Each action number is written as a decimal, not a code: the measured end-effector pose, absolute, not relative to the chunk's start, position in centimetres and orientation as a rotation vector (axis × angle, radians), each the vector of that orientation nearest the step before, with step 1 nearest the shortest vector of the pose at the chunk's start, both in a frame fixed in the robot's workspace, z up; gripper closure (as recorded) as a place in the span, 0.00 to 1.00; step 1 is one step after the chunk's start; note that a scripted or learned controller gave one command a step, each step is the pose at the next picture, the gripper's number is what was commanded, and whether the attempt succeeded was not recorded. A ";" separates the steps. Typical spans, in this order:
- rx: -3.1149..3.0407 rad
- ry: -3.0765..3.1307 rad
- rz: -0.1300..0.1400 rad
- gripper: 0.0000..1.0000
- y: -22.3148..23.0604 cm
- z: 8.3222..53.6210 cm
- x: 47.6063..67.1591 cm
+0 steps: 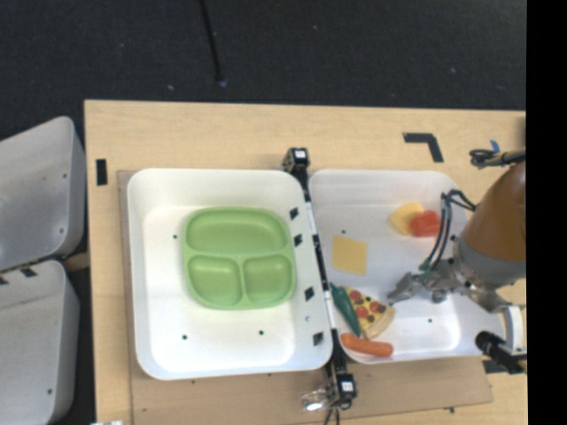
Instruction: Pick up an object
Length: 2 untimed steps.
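A grey arm reaches into the right bin; its gripper hovers with jaws seemingly spread and holding nothing, just right of a pizza slice. Nearby lie a cheese square, a carrot and a tomato. The left bin bears a green divided plate.

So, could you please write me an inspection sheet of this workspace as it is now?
Surface: light wooden bench bearing two shallow white bins, left bin and right bin.
Job's things: in the right bin, pale yellow square slice, yellow and red toy food, toy pizza slice, green toy vegetable, orange toy sausage.
Clutter: green three-compartment plastic tray in the left bin.
Grippers: hand low over the right bin, holding nothing.
Cables: dark cables on the wrist.
Surroundings: dark floor; white panels at left.
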State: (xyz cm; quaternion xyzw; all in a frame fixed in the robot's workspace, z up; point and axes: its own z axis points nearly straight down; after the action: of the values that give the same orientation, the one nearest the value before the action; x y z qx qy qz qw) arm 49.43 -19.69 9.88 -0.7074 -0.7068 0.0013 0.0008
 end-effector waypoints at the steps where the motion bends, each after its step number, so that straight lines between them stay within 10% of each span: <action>1: -2.229 -2.218 -0.002 1.00 -19.8 11.2 49.6; 2: -2.224 -2.231 -0.005 1.00 -19.9 17.6 50.1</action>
State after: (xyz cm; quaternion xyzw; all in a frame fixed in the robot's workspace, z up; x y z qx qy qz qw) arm 50.08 -19.89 17.57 -0.7061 -0.7081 -0.0017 -0.0042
